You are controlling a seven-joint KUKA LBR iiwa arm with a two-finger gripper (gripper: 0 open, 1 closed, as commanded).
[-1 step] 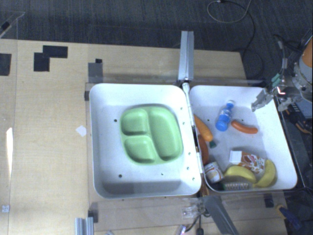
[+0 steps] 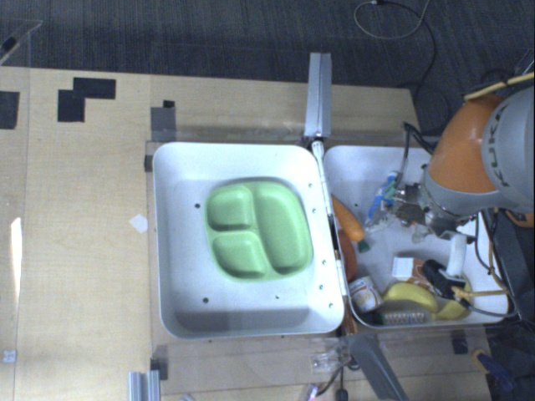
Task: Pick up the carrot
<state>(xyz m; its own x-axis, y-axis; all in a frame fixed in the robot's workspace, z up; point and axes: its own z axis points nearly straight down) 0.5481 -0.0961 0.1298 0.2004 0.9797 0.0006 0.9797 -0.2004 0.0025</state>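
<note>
The orange carrot [image 2: 348, 220] lies at a slant against the left wall of the right bin [image 2: 368, 164], its upper end toward the divider. My gripper [image 2: 391, 205] hangs over the middle of that bin, a short way right of the carrot and apart from it. Nothing shows between its tips. The grey arm with its orange band [image 2: 468, 144] reaches in from the right.
A green divided plate [image 2: 256, 228] sits in the left bin [image 2: 180, 291]. Along the right bin's front lie a banana [image 2: 416, 295], a small can [image 2: 364, 291], a dark brush [image 2: 405, 316] and a white block [image 2: 403, 266]. A brown item [image 2: 349, 261] lies just below the carrot.
</note>
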